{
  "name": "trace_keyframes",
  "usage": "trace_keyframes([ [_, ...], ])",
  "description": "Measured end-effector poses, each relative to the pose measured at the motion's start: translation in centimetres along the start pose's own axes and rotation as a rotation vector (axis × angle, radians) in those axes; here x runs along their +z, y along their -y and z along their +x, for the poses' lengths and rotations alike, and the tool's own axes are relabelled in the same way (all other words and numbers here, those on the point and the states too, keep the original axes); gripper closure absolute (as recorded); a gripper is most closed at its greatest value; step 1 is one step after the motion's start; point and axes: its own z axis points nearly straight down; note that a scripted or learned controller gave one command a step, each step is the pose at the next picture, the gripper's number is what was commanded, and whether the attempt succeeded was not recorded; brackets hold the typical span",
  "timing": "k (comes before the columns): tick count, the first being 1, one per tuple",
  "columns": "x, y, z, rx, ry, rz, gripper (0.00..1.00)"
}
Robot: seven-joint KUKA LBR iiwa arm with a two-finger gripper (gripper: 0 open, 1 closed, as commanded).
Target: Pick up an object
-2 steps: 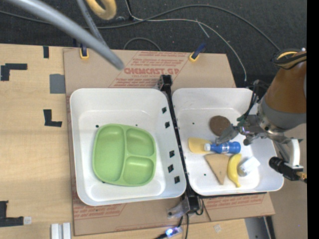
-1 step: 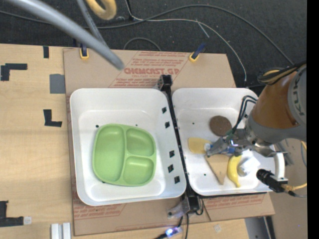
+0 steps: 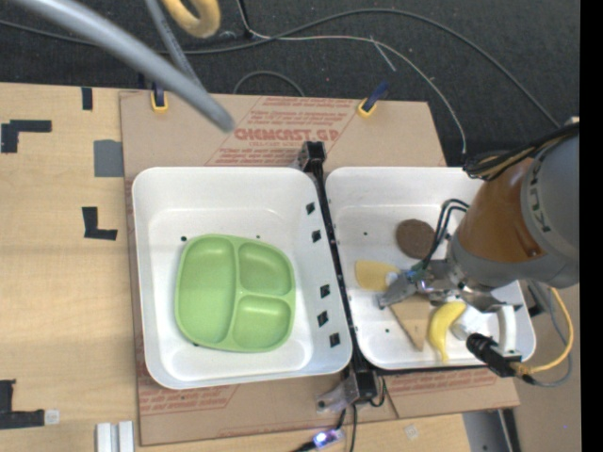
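In the camera view you look down on a pale wooden bench (image 3: 57, 281) with black tape marks on its left part. A sheet of brown cardboard (image 3: 273, 135) with red printing lies on it, and the two white bins sit on that sheet side by side, touching along a black clipped seam in the middle of the frame. Above the bench, across the top of the frame, you see dark carpet-like floor (image 3: 452, 36) with thin cables running over it, a grey tube slanting in from the upper left, and a yellow loop near the top edge.

The left bin (image 3: 151, 205) holds a green divided plate (image 3: 236, 292), lying flat in its centre.

The right bin (image 3: 377, 182) is where the arm (image 3: 513, 219) reaches in from the right side of the frame, its orange band over the bin's right half. The gripper (image 3: 405, 288) is low in the bin, pointing left. You cannot tell how far its claw is open, and nothing shows clearly held in it. Just left of it lies a pale yellow piece (image 3: 374, 273). A brown round object (image 3: 413, 236) sits above it, close to the arm. A yellow banana-like object (image 3: 443, 326) lies at lower right beside a tan wedge (image 3: 410, 326), both near the bin's bottom wall.
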Motion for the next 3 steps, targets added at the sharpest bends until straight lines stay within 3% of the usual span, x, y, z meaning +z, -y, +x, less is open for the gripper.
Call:
trace_keyframes([
  [1, -1.3, 0.0, 0.0, 0.000, -0.001, 0.000, 1.00],
  [3, -12.6, -1.8, -0.5, -0.002, 0.000, -0.006, 1.00],
])
